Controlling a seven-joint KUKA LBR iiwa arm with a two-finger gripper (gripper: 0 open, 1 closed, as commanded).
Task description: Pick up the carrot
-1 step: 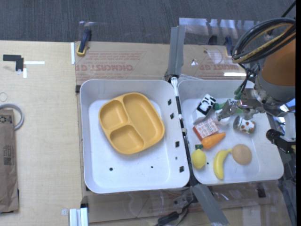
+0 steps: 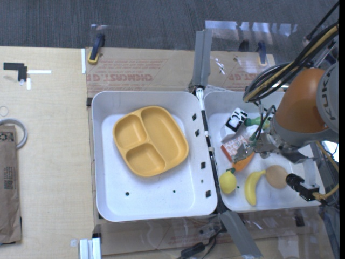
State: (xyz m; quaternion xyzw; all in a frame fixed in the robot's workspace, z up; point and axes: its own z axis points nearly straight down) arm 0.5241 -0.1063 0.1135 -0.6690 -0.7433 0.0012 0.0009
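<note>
The carrot (image 2: 243,162) lies in the right bin (image 2: 302,201), an orange piece partly tucked under a clear packet with red print (image 2: 233,146). My gripper (image 2: 260,144) hangs low over the bin, just right of and above the carrot, close to the packet's edge. The grey and orange wrist (image 2: 299,109) hides the bin's right half behind it. Whether the gripper touches the carrot is not visible.
A lemon (image 2: 228,182), a banana (image 2: 252,186) and a tan round item (image 2: 276,176) lie at the right bin's front. A black-and-white object (image 2: 235,119) and a green item (image 2: 253,121) sit behind the packet. The left bin (image 2: 108,198) holds a yellow divided plate (image 2: 175,144).
</note>
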